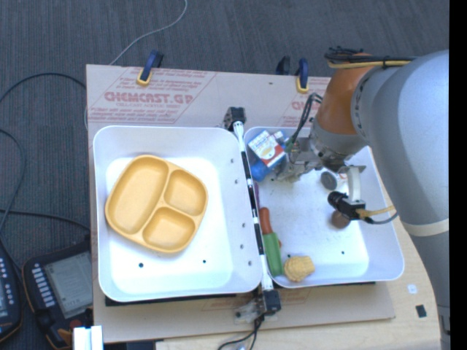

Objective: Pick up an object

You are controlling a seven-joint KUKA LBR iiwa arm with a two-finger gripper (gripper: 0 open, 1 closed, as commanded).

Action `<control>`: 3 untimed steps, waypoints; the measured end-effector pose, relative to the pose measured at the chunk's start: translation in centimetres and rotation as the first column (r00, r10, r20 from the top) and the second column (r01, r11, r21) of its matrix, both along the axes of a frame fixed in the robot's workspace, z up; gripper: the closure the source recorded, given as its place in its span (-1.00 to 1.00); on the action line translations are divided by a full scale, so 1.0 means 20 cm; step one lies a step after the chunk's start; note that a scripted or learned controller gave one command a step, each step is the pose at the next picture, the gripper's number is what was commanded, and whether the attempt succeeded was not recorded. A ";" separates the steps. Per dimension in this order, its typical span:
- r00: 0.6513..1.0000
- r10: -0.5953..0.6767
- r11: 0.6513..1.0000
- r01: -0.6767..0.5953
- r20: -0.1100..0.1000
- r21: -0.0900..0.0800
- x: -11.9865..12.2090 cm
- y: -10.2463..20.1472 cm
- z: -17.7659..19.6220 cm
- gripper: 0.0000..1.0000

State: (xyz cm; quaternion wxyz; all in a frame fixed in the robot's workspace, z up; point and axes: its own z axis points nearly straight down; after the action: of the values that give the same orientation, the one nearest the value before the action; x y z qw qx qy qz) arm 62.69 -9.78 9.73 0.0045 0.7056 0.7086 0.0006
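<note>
In the right bin, a small white, blue and red carton lies at the far left corner, with a blue object just in front of it. My gripper reaches down right beside the carton, on its right side, low over the bin floor. Along the bin's left wall lies a red and green carrot-shaped toy. A tan, lumpy round piece rests near the front edge. A small brown object sits at the right, partly under the arm's cable.
The left bin holds a yellow divided plate. The grey arm with its orange band covers the right bin's far right side. Blue and yellow clamps grip the board's far edge.
</note>
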 end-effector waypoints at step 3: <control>1.000 -0.003 1.000 0.003 0.000 0.000 -0.02 -0.22 0.12 -1.00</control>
State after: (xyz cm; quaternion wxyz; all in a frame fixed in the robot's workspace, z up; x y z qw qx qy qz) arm 62.22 -14.25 12.04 0.0045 0.7065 0.7077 0.0003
